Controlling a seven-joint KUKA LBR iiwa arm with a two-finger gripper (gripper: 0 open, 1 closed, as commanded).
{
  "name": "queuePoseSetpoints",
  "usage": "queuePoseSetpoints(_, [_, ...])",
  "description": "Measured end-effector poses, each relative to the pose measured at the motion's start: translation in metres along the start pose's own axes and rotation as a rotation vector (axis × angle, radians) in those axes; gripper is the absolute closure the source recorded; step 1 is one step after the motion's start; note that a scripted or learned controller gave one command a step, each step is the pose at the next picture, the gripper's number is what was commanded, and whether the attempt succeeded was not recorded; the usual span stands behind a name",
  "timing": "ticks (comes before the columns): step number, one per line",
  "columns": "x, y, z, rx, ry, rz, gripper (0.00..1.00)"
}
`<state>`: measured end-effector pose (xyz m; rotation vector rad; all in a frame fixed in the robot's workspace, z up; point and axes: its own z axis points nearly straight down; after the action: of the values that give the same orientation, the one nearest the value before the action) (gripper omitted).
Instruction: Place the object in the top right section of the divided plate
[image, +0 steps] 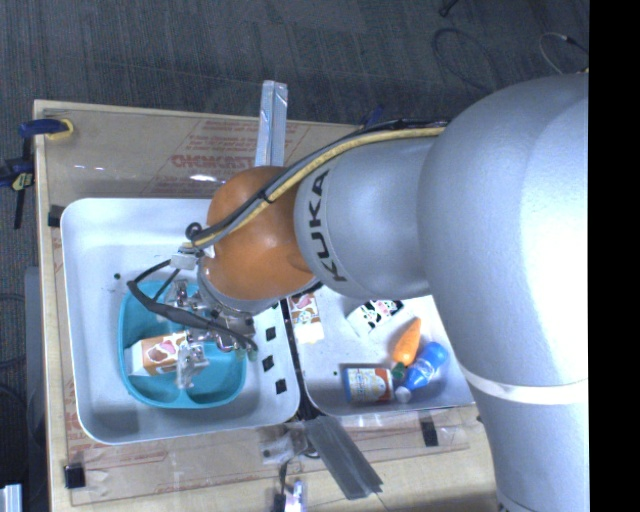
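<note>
The gripper (190, 368) is poised over the blue divided plate (135, 310); its state cannot be told. The orange-and-white packet (158, 353), at nine o'clock, should be released gently.

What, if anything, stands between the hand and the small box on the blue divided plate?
Nothing visible does. The hand hangs directly over the small orange-and-white box, which lies on the blue divided plate in the left bin. The arm's own wrist hides the plate's upper right part, so the way there cannot be judged.
</note>
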<state>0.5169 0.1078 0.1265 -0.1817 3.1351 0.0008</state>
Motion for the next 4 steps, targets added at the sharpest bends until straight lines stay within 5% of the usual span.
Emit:
queuePoseSetpoints(1, [-0.04,0.015,-0.057,0.001,0.0,0.171,0.0])
queuePoseSetpoints(2, [-0.076,-0.001,-0.078,0.001,-0.001,0.241,0.0])
queuePoseSetpoints(3, [-0.077,0.0,-0.088,0.001,-0.004,0.236,1.0])
queuePoseSetpoints(4, [-0.008,0.0,-0.025,-0.006,-0.019,0.144,1.0])
